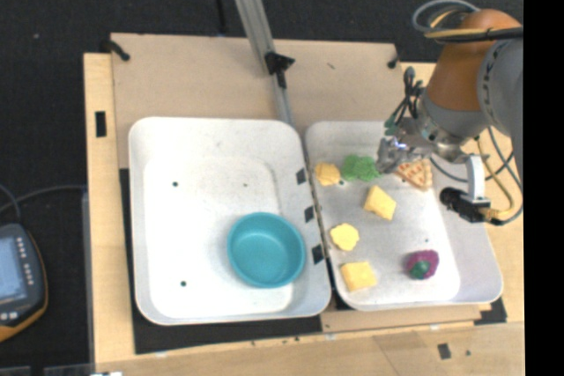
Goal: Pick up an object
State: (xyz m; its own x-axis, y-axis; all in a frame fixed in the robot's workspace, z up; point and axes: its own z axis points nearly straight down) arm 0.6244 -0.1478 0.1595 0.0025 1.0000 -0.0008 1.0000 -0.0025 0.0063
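Surface (220, 75): a tan board carrying two shallow white bins side by side; nothing here looks likely to shift.
Arm (463, 75): grey with an orange band, reaching in from the right and bent down over the far end of the right bin. Cables hang loose around the wrist and could brush the toys beneath.
Left bin (176, 154): holds a blue bowl (266, 249) near its front right corner, well apart from the arm, so no trouble there.
Right bin (458, 277): holds all the small toys, crowded toward the far end where the arm works.
Gripper (393, 152): low in the right bin, between a green piece (359, 168) and an orange waffle-patterned piece (416, 173). From where I stand I cannot tell whether it is spread or closed, and I see nothing held in it.
Nearest targets: the green piece sits just left of the gripper, the orange piece just right, both near or touching it. The risk, I think, is that it comes down between the two and closes on neither, or nudges one aside.
Yellow pieces: one beside the green piece (328, 175), one mid-bin (381, 203), two toward the front (344, 236) (358, 276). The first lies close enough to be knocked if the green piece gets pushed.
Purple piece (423, 264): near the front right, apart from everything else, an easier pick but not where the gripper is.
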